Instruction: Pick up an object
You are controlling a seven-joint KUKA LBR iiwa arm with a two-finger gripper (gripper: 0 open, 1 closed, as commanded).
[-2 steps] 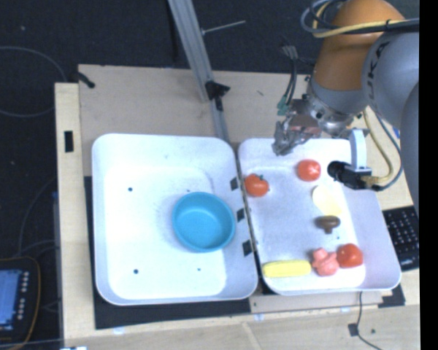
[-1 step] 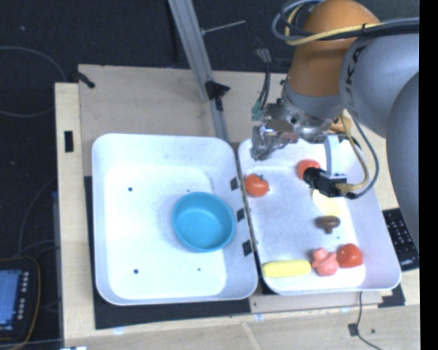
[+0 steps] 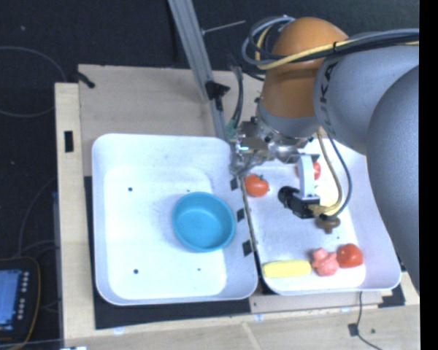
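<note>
Fig.: Orange-red obj. (image 3: 256, 187), small and roundish, on the floor of the 3-o'clock bin (image 3: 274, 228), in that bin's 10–11 o'clock corner, close to the wall shared w/ the neighbouring bin. Gripper (image 3: 241, 163) sits just beside the obj., which lies at approx. 5 o'clock from it; contact btwn the two cannot be told, and the obj. is not seen inside the pincer. Pincer state (wide, narrow or holding) cannot be told: the wrist hardware covers it from above. Other contents of the 3-o'clock bin, all along its 6 o'clock wall and well apart from the gripper: yellow oblong piece (image 3: 286, 269), lying flat; pink lump (image 3: 323, 262) just at 3 o'clock of the yellow piece; red piece (image 3: 350, 254) touching or nearly touching the pink lump on its 2 o'clock side. 9-o'clock bin (image 3: 131, 217) holds one item: blue bowl (image 3: 203, 221), upright, mouth up, near the shared wall and at approx. 7 o'clock from the gripper. Both bins rest side by side on the pale bench (image 3: 153, 100). Arm (image 3: 365, 100), grey w/ orange band (image 3: 299, 71), enters from 3 o'clock and overhangs the 12 o'clock end of the 3-o'clock bin.
</note>
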